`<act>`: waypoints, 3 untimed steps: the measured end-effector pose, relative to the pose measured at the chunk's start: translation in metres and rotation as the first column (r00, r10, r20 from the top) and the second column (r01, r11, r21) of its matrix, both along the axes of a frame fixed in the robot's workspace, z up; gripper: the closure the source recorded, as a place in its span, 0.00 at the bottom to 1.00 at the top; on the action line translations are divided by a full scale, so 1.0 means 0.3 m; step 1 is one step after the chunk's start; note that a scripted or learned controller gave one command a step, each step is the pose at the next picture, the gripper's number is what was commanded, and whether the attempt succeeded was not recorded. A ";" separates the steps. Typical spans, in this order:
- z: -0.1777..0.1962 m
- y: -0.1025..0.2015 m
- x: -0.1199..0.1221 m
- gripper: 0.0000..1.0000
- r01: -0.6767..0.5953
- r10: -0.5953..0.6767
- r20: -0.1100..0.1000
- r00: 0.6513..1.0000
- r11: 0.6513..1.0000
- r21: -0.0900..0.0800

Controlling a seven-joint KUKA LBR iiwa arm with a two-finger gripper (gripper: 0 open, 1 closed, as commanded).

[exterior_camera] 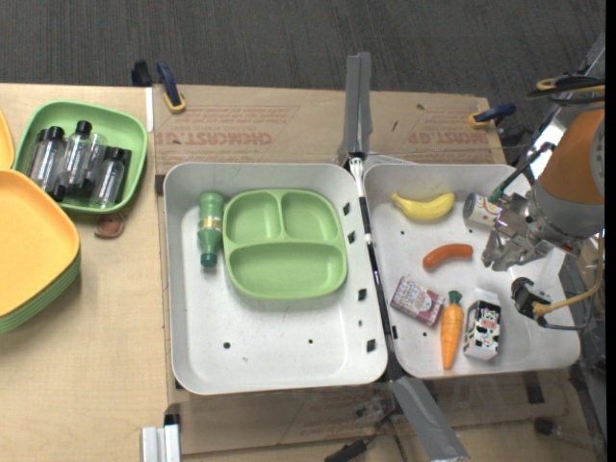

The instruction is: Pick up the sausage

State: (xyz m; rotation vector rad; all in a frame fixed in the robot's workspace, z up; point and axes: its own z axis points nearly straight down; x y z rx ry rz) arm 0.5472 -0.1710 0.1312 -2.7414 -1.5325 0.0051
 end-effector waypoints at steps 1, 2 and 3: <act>0.025 -0.089 0.117 1.00 0.181 -0.181 -0.001 0.983 0.983 -0.001; 0.024 -0.123 0.166 1.00 0.338 -0.338 0.000 0.941 0.941 -0.001; 0.030 -0.122 0.306 1.00 0.497 -0.497 0.000 0.868 0.868 -0.002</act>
